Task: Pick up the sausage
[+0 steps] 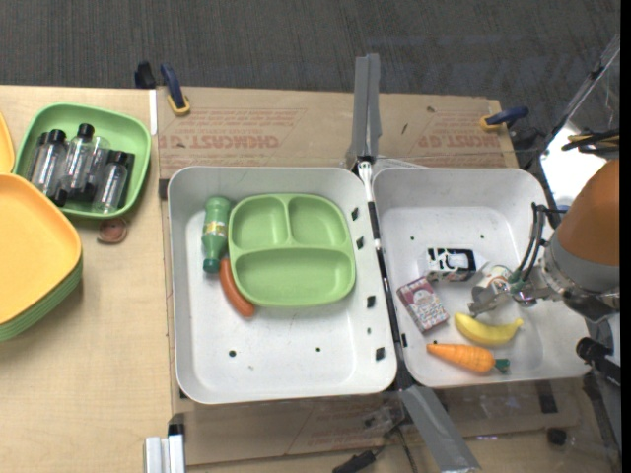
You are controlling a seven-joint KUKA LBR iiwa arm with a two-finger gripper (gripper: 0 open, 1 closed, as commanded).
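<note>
The sausage [236, 288] is a short red-orange link lying in the left bin [197, 363]. It rests against the lower left edge of the green divided plate [291, 247], just below a small green bottle [214, 233]. My gripper [490, 292] is low in the right bin [513, 195], just above the banana [486, 329] and far to the right of the sausage. Nothing visible is held in it.
The right bin also holds a carrot [463, 356], a pink packet [424, 304] and a small black-and-white box [452, 260]. On the bench to the left are a green tray of dark bottles [83, 158] and stacked orange plates [35, 264].
</note>
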